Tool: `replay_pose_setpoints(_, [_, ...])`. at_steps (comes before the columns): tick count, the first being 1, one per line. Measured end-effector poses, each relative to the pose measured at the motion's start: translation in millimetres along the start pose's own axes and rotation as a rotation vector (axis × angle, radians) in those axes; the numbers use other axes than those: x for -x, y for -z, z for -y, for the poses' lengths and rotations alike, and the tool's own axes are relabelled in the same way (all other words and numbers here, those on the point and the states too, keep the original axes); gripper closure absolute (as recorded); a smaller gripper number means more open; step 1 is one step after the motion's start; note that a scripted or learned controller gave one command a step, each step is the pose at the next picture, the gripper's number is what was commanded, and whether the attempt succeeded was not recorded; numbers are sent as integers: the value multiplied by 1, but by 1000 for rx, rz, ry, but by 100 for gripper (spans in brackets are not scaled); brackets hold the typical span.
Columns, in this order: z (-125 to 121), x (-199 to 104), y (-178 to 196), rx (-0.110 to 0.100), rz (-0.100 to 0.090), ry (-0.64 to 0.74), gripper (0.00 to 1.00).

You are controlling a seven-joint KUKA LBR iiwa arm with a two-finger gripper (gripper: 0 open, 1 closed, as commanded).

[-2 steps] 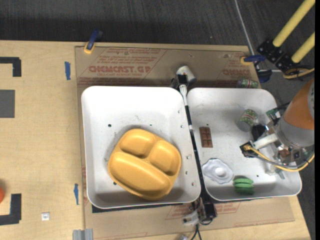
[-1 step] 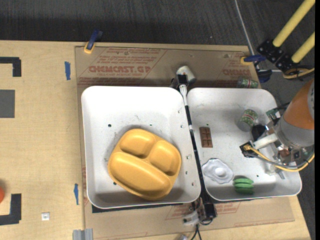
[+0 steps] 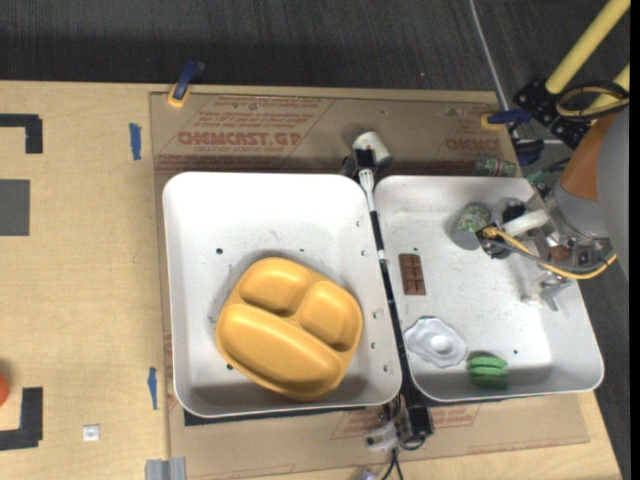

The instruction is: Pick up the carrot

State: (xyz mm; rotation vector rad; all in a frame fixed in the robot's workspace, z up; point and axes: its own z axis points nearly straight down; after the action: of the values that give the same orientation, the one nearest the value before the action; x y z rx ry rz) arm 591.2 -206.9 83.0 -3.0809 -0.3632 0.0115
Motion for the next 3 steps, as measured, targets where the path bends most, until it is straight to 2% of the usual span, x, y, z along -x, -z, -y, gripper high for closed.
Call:
replay_pose_setpoints(1, [-1,-1,11,10,-5,-1,100])
replay_pose_setpoints(2, [-21,-54,94,40,-4,-27,100])
replay_pose_setpoints(3, [-27,-64,119,39,-4,-32,100])
